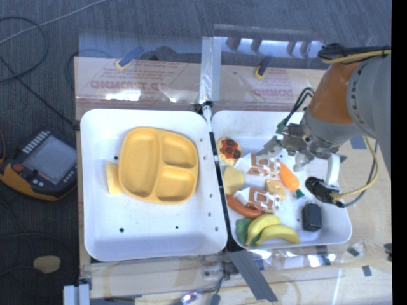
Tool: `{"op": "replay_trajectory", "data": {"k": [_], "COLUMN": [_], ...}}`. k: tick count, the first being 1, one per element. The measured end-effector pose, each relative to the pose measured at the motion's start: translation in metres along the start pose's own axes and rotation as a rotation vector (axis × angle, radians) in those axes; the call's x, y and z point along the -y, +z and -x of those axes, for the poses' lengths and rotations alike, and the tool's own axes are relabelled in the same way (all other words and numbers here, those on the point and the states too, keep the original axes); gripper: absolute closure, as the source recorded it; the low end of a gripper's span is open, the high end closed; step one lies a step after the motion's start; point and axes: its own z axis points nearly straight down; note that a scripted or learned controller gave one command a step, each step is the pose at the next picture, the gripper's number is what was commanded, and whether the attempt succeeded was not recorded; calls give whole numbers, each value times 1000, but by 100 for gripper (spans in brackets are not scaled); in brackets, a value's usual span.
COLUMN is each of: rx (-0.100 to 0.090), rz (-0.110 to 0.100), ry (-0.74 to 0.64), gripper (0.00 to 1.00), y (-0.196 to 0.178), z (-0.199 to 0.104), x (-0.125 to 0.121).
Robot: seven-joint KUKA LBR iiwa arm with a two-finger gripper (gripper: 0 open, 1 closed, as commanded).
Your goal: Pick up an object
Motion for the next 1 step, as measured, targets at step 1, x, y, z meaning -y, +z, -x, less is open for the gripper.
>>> {"op": "replay_trajectory", "data": {"k": [1], "rx": [2], "rz": [0], "ry": [200], "gripper": [0], "y": [49], "z": [-26], "x": [-48]}}
